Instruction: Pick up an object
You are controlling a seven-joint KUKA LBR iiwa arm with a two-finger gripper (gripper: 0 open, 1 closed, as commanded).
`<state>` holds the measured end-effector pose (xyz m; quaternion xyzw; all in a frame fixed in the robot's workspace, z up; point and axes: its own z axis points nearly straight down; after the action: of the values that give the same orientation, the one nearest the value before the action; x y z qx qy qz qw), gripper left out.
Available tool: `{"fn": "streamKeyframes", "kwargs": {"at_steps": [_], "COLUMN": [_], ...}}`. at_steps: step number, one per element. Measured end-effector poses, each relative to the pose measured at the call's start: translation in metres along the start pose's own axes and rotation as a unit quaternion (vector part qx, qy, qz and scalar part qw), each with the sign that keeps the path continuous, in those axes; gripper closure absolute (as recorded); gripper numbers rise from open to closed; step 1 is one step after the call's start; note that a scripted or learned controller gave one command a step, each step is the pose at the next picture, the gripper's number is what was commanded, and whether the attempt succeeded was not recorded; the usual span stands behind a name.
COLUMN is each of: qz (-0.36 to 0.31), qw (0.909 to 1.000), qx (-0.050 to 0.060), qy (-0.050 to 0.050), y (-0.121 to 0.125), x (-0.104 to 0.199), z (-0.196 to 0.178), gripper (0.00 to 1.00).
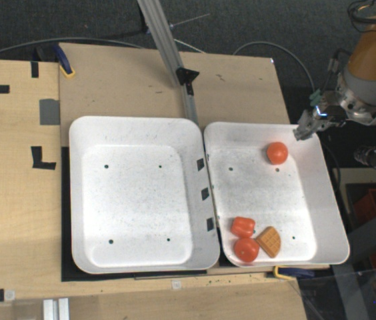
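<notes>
Four small objects lay in the right bin (321, 199). A round orange-red ball (277, 153) sat alone near the bin's far right corner. Toward the near edge, well apart from it, three pieces clustered together: a red pepper-like piece (243, 227), a red round piece (246, 249) just in front of it, and a tan waffle-like piece (269, 241) beside them on the right, touching or nearly touching the red round one. The gripper (305, 131) hung over the far right corner of that bin, near the ball but apart from it, with nothing seen between its tips; whether it was spread or closed could not be told. The arm (365, 65) rose behind it at the right. The left bin (81, 179) sat alongside on the wooden bench (15, 172). A grey metal post (165, 35) slanted across the far side.
</notes>
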<state>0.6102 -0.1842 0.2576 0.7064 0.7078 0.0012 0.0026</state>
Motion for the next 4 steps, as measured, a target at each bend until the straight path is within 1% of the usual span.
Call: {"fn": "streamKeyframes", "kwargs": {"at_steps": [1,2,3,4], "qz": [-0.002,-0.003,-0.002,-0.002], "qw": [1.0000,1.0000,1.0000,1.0000], "qx": [0.003,0.003,0.004,0.004], "qy": [0.002,0.002,0.001,0.002], "y": [-0.013,-0.022,-0.027,-0.039], "x": [0.062,0.119,0.167,0.220], "z": [0.000,-0.004,-0.001,-0.004], "gripper": [1.00,1.00,1.00,1.00]}}
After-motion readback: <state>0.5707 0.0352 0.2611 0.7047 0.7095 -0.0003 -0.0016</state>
